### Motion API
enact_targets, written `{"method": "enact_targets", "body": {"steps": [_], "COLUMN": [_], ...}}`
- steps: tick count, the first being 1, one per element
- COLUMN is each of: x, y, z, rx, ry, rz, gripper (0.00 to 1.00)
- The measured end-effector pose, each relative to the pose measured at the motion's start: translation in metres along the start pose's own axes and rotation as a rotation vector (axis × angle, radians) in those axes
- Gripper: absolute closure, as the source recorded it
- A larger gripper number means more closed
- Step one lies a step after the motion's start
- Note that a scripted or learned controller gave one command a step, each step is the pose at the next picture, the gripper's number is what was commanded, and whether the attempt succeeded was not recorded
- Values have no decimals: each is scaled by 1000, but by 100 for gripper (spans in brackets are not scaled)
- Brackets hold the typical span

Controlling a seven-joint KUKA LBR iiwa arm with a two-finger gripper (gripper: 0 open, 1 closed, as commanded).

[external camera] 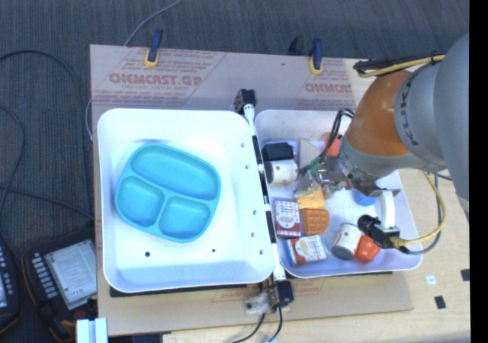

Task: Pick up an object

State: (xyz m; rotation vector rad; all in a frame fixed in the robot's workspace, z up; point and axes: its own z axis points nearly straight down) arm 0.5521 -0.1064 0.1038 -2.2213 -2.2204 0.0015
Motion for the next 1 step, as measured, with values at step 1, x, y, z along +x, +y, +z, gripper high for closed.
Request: {"method": "enact_targets", "body": {"steps": [1], "x": [41], "y": [-65], "z": [-80], "rx": [0], "ry": [1], "rz": [-1], "gripper": [100]}}
